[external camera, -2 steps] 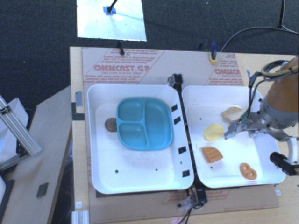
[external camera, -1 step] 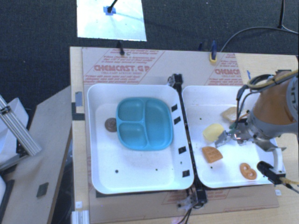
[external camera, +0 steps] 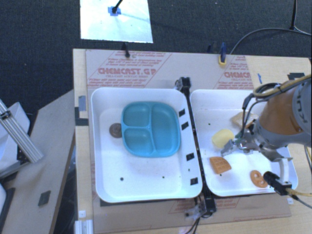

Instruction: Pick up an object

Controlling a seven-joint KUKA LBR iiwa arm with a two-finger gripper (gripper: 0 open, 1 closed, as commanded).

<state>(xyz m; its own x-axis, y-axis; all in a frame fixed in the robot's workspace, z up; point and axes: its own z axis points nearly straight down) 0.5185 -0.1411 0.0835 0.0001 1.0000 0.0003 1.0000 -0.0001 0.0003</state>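
- Over the right bin (external camera: 214, 106), seen from the overhead camera, my gripper (external camera: 233, 146) hangs low, just right of the yellow piece (external camera: 222, 137); my grey wrist and orange band reach in from that bin's right side.
- I cannot tell how my jaws stand; nothing shows plainly between them.
- The yellow piece lies near the right bin's centre, toward its left wall.
- Just below it, an orange cracker-like piece (external camera: 220, 165) lies flat on the floor.
- Toward the right bin's near right corner sits a small orange ring (external camera: 257, 178).
- Left of the right bin, the left bin (external camera: 105, 179) holds a blue divided plate (external camera: 150, 129) with a small brown disc (external camera: 115, 130) touching its left edge.
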